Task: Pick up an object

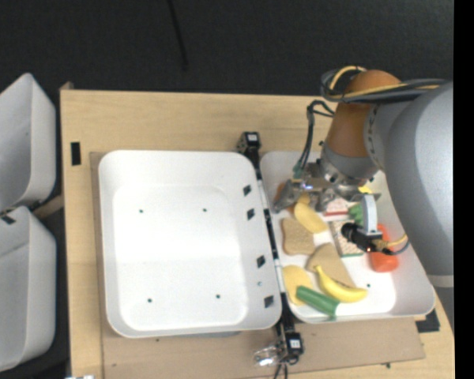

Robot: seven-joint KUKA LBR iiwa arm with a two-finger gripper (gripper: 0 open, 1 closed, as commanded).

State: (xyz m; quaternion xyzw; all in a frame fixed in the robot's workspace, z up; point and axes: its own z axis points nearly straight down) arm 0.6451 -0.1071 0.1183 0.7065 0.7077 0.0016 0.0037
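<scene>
1. The gripper [314, 198] hangs low over the far end of the right bin [411, 290], reaching in from the right. Its tip is lost among cables and metal parts, so I cannot tell how it is set, and nothing can be seen held in it.

2. The likeliest thing to be picked is the small yellow piece [309, 216], which lies just below the gripper, touching it or nearly so. Its long axis runs slantwise, from the upper left near the gripper down toward the lower right.

3. Crowding is the main danger. A tan slice [298, 238] lies right beside the yellow piece, further from the gripper, and a closing grip could catch both or push one under the other.

4. The yellow piece looks rounded and smooth. If it is gripped along its length instead of across it, I judge it would squirt out sideways.

5. The bin's near wall by the divider [266, 227] stands just left of the gripper, so a descent drifting that way could strike the rim.

6. Well beyond the gripper, at the bin's other end, lie a banana [340, 287], curved with its length running left to right, and a green pepper [316, 300]. An orange piece [384, 261] sits to the right. The left bin [110, 172] lies apart on the table [182, 121].
</scene>
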